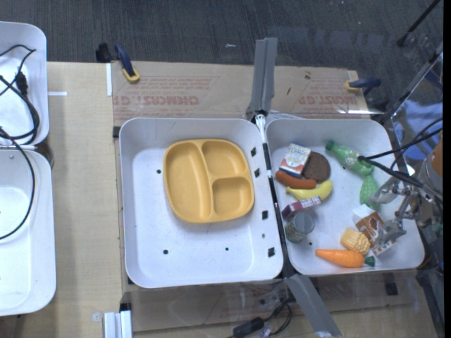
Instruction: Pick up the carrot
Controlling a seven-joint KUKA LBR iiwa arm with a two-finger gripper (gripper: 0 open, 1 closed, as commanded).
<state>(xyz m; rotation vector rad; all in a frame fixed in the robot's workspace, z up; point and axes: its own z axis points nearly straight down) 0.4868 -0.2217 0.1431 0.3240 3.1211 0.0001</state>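
camera view: looks down at a slant on two white bins side by side on a tan surface (84, 153).
landmark: the yellow divided plate (208, 179), lying flat in the left bin (141, 210).
right bin (402, 259): just right of the plate's bin, their walls touching along the middle.
carrot (340, 258): far right of the plate and lower, lying flat near the front wall of the right bin, green tip pointing away from the plate.
corn piece (355, 241): just above the carrot, touching or nearly so.
banana (310, 191): right of the plate, about level with its lower half, with a red sausage shape (292, 180) along its upper side.
green bottle (348, 156): further right of the plate, near the back of the right bin.
gripper (394, 220): at the right bin's far side from the plate, above and right of the carrot, apart from it.
fingers: a tangle of metal and cable; cannot tell how wide they stand, and nothing seen between them.
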